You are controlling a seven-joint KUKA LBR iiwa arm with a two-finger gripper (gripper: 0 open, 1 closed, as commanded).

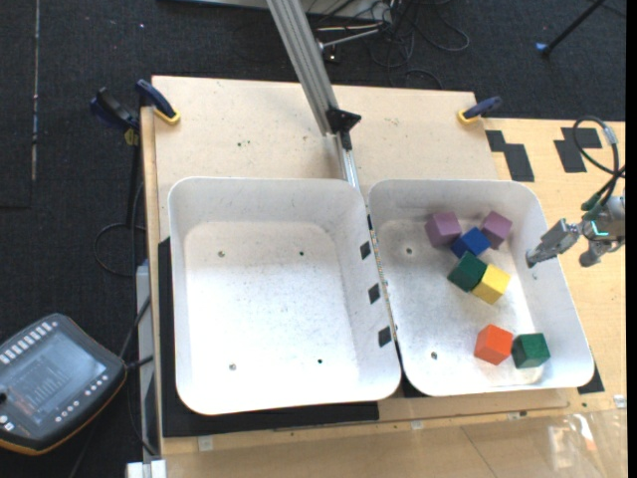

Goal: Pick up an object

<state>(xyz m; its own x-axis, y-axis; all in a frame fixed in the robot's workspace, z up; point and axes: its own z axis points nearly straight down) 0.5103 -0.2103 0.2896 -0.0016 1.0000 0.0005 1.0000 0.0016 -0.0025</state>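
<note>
The pincer hangs over the right bin's right wall, fingers parted and holding nothing. Seven coloured cubes lie inside that bin, the yellow cube touching a green cube.

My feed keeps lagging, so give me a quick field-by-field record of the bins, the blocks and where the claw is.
left bin: no blocks seen inside
right bin: holds seven blocks
upper cluster: two purple blocks, blue block, dark green block, yellow block, packed close together
lower pair: orange block beside green block, near the front right corner
claw: over the right bin's right rim, nothing seen in it
nearest block to claw: purple one at upper right
</note>
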